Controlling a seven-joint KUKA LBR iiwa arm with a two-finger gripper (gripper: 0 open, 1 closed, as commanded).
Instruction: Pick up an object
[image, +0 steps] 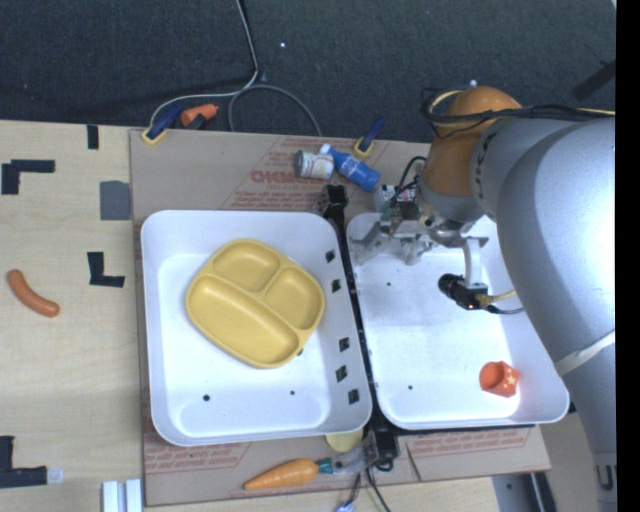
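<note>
Since the small orange-red rounded object (499, 378) lies near the front right corner of the right shallow white bin (430, 330), well apart from the two-finger gripper (405, 235), whose jaw state I cannot tell, I judge re-centring above it first matters.

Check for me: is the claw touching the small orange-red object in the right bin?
Apart. The camera view shows the claw near the right bin's far edge, while the orange-red object lies by the near right corner, with bare white floor between them.
</note>
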